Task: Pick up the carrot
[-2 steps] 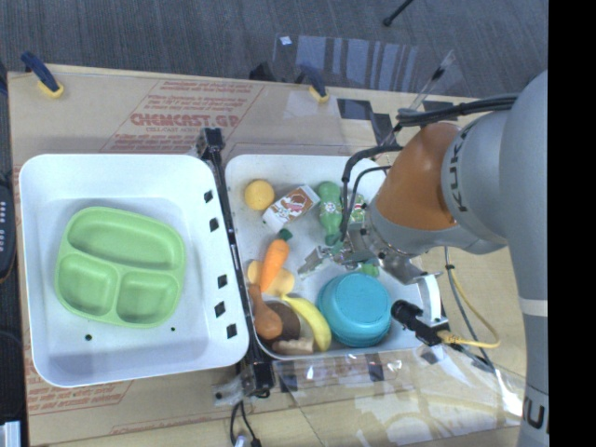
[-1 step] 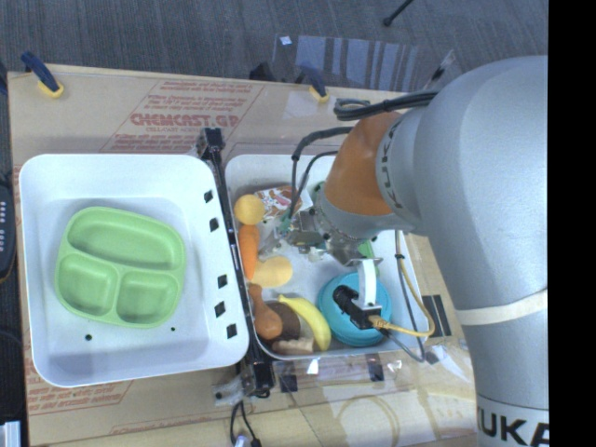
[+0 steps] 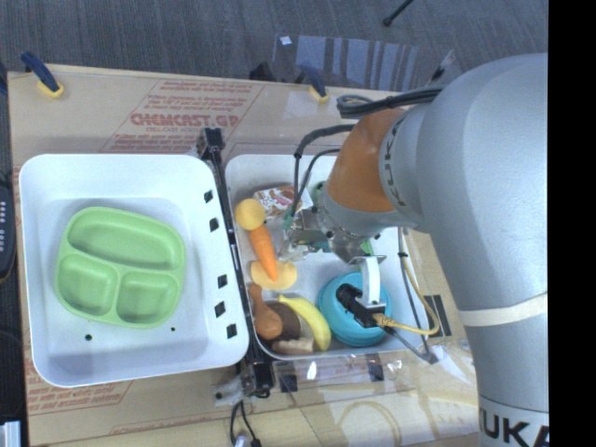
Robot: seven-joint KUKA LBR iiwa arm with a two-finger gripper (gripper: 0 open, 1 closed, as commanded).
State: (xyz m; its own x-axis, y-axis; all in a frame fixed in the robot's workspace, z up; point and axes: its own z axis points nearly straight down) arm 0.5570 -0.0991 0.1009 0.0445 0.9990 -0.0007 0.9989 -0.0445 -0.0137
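From my station I see the carrot (image 3: 264, 251) lying in the right bin (image 3: 244, 170), near its left wall, pointing roughly top to bottom. A yellow round fruit (image 3: 249, 214) sits just above its upper end, and a second pale yellow piece (image 3: 284, 275) touches its lower end. The claw (image 3: 305, 236) hangs low just right of the carrot, under the arm's orange band (image 3: 363, 170) — I cannot tell how it is set, the wrist hides too much. Nothing shows between it and the carrot that I would call a grip. Lower in the same bin lie a banana (image 3: 312, 318), a brown piece (image 3: 267, 319) beside it, and a blue round object (image 3: 354, 310) with a yellow cable (image 3: 410, 327) crossing it. The left bin (image 3: 37, 250) holds a green divided plate (image 3: 121, 266). Both bins rest on the tabletop (image 3: 168, 110).
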